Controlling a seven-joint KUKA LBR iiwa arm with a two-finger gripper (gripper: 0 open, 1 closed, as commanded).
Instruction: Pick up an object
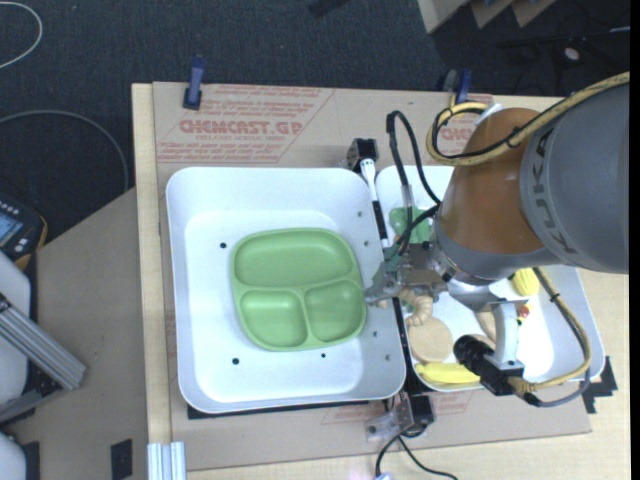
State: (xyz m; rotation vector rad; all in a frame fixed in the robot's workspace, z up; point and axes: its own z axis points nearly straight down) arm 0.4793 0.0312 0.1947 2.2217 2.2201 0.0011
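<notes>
Bench: we see a brown board-covered bench [240,118] with red printed lettering, carrying two shallow white plastic bins side by side.
Left bin: the left white bin [200,368] holds a pale green three-compartment plastic tray [298,288], lying flat near its middle and reaching toward its right wall. We see small dark dots on the bin floor around the tray.
Bin divide: a black-and-white cable fitting [362,155] sits at the top of the seam between the bins.
Gripper: the metal two-finger gripper [405,286] hangs below the orange band, right over the seam, just beside the tray's right edge. We cannot tell how its fingers stand, since the wrist covers much of them, nor whether anything is caught there. We cannot tell whether it touches the tray.
Arm: the grey arm with the orange band [490,193] covers most of the right bin from our view.
Right bin: the right white bin [590,338] shows a round tan disc-like object [432,343] just below the gripper, a yellow banana-shaped object [447,373] beside it near the bottom wall, and a small green object [402,220] near the top left, partly hidden.
Cables: black and yellow cables [560,368] loop over the right bin's lower right corner.
</notes>
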